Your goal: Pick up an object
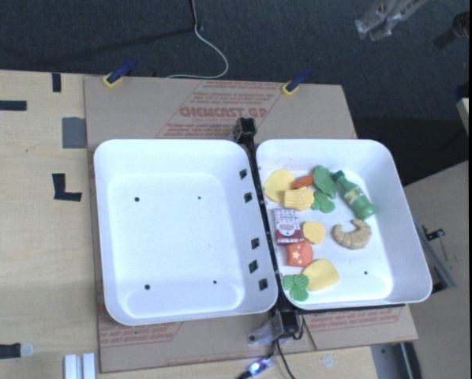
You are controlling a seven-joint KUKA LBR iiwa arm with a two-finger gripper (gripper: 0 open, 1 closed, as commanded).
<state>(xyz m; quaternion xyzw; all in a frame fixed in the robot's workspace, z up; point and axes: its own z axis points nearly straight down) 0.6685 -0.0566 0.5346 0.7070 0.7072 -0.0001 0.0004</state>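
The right bin point(402, 212) holds several toy foods. A green bottle point(354, 196) lies beside a leafy green piece point(324, 181), with a tan croissant point(352, 234) just below them. Near the bin's left wall sit a yellow round piece point(278, 184), a yellow waffle point(297, 199), a red and white carton point(287, 226) and an orange box with a star point(299, 253). A yellow lemon shape point(321, 275) and a small green piece point(297, 285) lie at the front. My gripper point(382, 18) hangs high at the top right, beyond the bench and well away from the bin.
The left bin point(110, 212) stands beside the right one, joined by black clips along the divider point(256, 227). Both rest on a cardboard sheet point(220, 109) on the wooden bench. A white cable point(204, 38) runs across the dark floor behind.
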